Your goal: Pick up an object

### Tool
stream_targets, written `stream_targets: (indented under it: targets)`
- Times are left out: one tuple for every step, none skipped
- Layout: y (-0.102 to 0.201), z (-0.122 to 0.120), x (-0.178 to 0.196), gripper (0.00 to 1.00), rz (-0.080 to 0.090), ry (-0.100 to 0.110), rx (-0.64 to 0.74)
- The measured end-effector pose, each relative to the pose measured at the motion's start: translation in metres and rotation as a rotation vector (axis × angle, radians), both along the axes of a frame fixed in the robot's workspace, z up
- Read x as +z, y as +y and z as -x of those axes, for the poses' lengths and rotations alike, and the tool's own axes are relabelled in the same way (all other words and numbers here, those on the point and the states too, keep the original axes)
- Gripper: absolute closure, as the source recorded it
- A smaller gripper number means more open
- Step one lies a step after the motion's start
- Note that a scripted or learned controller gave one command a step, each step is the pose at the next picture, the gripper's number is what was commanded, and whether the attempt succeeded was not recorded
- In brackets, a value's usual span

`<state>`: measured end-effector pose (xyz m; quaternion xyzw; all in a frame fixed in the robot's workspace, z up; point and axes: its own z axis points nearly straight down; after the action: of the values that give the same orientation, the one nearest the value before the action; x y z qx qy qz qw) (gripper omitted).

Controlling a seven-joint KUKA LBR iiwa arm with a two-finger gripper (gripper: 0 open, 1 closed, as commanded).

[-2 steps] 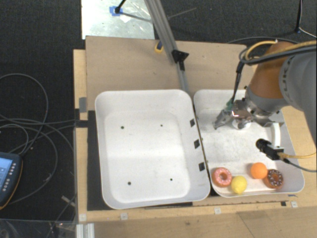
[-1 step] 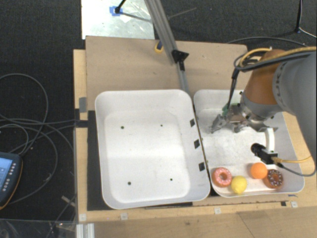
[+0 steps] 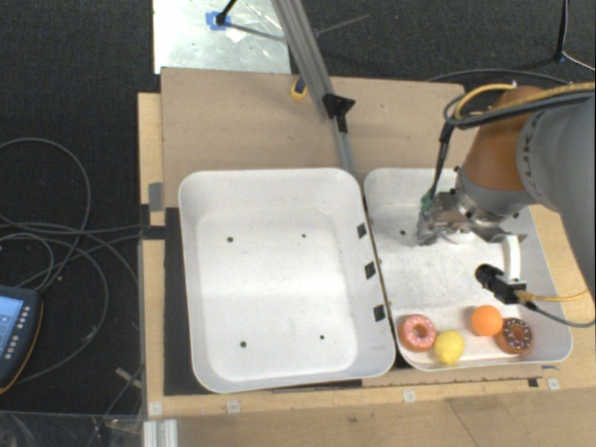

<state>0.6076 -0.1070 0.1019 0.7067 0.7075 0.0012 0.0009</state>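
Along the near edge of the right bin lie a pink-frosted donut, a yellow lemon, an orange and a chocolate donut. My gripper hangs over the far part of that bin, well behind the row of objects, with its tip pointing down toward the bin floor. The wrist and orange band hide most of the hand. Nothing shows in its grasp.
The left bin sits beside the right one, separated by a rim with black clips. A grey pole slants in from the top toward the bins' far junction. Yellow and black cables trail off the arm at the right.
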Motion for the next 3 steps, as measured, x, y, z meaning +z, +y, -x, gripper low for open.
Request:
stream_targets:
  targets:
    - [0.001, -0.003, 0.065, 1.00, 0.002, -0.005, 0.003]
    - [0.006, -0.008, 0.111, 1.00, 0.001, -0.004, 0.005]
    - [-0.003, -0.006, 0.163, 1.00, 0.002, -0.005, 0.003]
